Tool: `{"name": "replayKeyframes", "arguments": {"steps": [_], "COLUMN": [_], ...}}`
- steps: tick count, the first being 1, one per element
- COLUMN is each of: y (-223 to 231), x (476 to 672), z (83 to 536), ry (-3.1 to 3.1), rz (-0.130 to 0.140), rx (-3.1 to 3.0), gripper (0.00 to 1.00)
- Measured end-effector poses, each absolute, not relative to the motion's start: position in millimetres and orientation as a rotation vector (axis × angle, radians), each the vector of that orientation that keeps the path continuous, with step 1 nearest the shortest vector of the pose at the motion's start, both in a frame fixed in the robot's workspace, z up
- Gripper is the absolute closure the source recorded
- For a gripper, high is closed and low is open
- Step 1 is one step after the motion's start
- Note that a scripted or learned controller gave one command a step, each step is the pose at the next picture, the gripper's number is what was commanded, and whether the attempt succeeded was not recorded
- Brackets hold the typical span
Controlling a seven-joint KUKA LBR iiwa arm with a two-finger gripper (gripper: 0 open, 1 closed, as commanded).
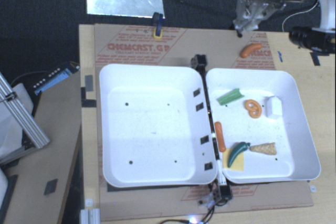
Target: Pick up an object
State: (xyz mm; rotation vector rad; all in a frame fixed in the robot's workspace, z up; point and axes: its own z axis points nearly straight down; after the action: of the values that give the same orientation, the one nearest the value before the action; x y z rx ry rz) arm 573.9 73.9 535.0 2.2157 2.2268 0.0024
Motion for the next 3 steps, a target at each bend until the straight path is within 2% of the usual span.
{"name": "replayKeyframes", "arguments": {"steps": [2,3], "y": [127,156], "x": [537.8,513.6], "z": [535,535], "ry": [2.227,2.227], "rz": [0.002,0.002], "rx": [2.216,2.217], "gripper": [1.00,1.00]}}
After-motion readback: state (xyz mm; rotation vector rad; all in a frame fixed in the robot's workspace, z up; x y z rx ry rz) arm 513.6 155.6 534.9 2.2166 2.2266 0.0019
